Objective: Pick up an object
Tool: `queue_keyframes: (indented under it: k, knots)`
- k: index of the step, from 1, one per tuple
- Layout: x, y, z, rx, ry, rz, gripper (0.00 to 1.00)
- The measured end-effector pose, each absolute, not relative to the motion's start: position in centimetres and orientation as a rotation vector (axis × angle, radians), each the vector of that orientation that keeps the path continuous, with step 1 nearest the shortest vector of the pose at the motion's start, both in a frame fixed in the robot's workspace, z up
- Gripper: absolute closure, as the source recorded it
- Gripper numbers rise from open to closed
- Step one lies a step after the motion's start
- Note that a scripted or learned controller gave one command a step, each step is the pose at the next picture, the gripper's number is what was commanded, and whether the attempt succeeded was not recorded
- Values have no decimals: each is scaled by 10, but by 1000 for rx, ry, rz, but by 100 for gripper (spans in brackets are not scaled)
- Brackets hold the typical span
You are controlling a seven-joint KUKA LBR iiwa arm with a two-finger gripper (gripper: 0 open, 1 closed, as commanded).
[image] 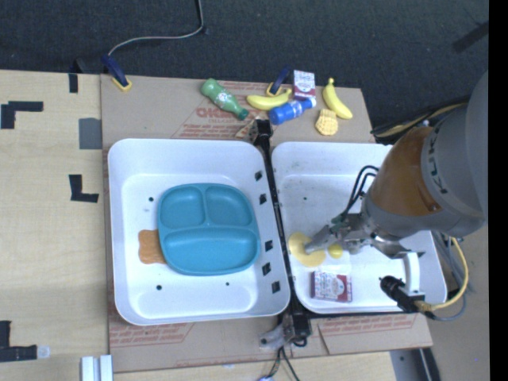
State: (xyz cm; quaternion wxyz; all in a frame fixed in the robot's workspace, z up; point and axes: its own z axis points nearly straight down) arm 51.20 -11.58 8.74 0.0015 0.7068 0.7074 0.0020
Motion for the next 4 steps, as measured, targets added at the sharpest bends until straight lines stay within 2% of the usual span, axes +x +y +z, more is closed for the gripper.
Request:
queue_keyframes:
  k: [1,2,3,4]
  knots:
    - [515,-117,100,2214,2213,14,100]
    - [484,-75,184,2220,2224,0,100]
    - [484,-75,184,2221,2224,-1,0]
    - [533,-115,86,2218,2218,4,0]
